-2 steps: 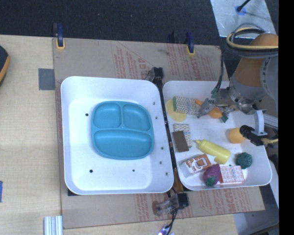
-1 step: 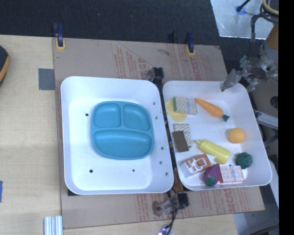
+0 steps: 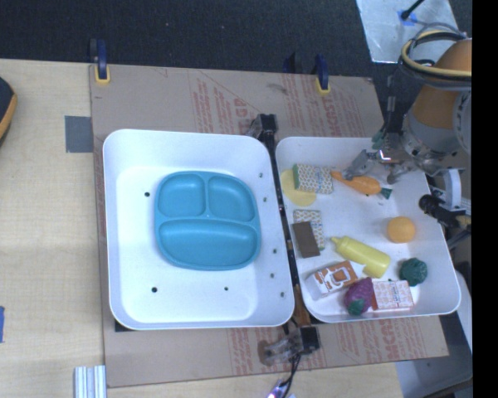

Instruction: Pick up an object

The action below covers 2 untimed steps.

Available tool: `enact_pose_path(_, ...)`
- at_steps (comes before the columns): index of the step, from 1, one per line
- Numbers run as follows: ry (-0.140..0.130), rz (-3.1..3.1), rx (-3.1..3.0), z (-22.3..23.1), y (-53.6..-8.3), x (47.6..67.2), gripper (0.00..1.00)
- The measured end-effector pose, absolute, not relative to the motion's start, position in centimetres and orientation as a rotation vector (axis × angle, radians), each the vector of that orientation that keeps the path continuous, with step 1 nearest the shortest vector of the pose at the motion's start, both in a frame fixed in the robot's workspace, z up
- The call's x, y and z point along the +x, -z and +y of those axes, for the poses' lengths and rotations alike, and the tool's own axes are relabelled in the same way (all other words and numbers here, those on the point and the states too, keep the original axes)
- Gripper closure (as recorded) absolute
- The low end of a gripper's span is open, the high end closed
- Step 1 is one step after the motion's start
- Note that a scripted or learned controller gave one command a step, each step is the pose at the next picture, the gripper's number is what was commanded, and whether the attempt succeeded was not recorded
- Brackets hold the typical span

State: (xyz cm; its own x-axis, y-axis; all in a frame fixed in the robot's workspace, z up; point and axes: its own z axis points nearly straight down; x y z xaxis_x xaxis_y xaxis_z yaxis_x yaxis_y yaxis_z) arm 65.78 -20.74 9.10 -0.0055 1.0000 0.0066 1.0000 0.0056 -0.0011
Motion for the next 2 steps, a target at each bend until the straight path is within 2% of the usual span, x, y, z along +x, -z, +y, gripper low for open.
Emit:
enact_pose_path(1, -0.006, -2.228, -2.209, -15.7, -9.2, 65.6, 0.0)
enact_pose_path(2, -0.008, -2.229, -2.209, -16.0, -10.3, 65.6, 1.0)
